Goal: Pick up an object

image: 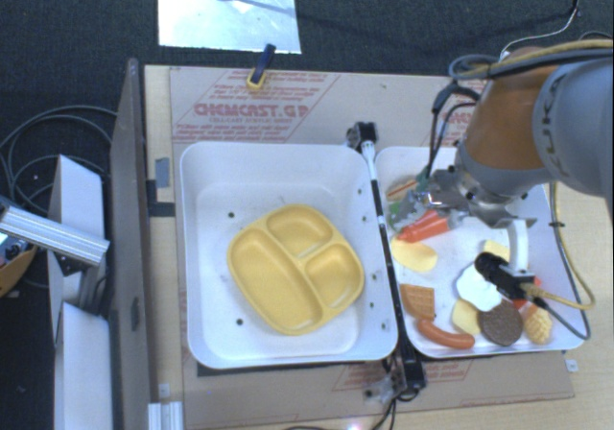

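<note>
Camera view: gripper (434, 196) low inside right bin (542, 226), spread or pressed together impossible to tell. Just beneath it in the view, orange toy carrot (428, 225), tapered, smooth, lying flat; pale yellow slice (414, 255) just beyond.

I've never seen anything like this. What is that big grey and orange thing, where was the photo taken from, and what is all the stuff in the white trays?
That is a robot arm, reaching in from the right. One camera fixed above the bench looks down at a slant. The left bin holds a yellow divided plate. The right bin holds toy food: an orange carrot, a sausage, a brown biscuit and other pieces. The arm's pincer hangs low by the carrot. I cannot tell whether it grips anything. Its job is to pick something up.
</note>
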Tool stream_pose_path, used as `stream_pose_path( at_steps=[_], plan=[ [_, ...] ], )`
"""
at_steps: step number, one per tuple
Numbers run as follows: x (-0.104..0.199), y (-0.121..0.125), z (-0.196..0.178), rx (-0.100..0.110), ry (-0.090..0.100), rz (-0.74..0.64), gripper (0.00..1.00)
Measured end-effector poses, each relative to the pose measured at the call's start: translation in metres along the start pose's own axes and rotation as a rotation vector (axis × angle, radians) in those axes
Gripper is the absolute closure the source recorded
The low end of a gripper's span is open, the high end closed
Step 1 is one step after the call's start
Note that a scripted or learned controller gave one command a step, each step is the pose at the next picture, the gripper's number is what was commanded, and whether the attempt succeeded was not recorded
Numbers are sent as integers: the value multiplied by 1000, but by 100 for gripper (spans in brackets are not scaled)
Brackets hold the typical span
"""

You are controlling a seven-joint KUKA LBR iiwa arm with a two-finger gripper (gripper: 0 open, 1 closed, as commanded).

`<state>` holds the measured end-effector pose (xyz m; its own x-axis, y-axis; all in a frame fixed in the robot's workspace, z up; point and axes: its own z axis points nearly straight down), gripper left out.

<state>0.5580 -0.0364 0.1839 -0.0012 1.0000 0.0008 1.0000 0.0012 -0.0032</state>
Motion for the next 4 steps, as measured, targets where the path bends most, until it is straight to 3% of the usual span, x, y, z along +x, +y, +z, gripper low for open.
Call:
stream_pose_path(
  at_steps=[1,2,3,4],
  plan=[
    [0,3,-11,-6,0,-1,100],
    [-69,10,52,0,-3,6,100],
    [-91,-12,84,1,-1,3,100],
    [-165,-64,38,-4,-5,9,100]
  ],
)
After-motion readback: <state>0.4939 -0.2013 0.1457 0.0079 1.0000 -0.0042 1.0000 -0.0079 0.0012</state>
